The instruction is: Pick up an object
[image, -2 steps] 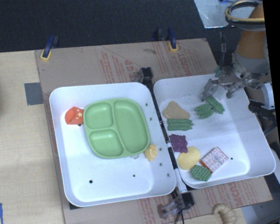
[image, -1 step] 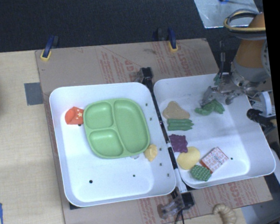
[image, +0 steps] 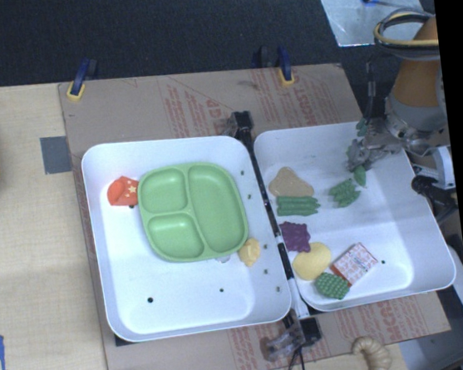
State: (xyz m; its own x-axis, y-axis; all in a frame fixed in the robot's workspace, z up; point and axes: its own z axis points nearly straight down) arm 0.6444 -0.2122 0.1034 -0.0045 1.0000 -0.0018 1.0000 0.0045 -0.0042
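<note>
2 white bins (image: 188, 311) sat side by side on the tabletop. The gripper (image: 361, 160) hung low in the right bin's far corner, seemingly closed on a green toy (image: 357, 174), though I could not tell for sure; another green piece (image: 344, 193) lay just beside.

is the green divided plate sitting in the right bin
No, the green divided plate lies in the left bin, with a red piece beside it; the right bin holds small toy foods.
</note>
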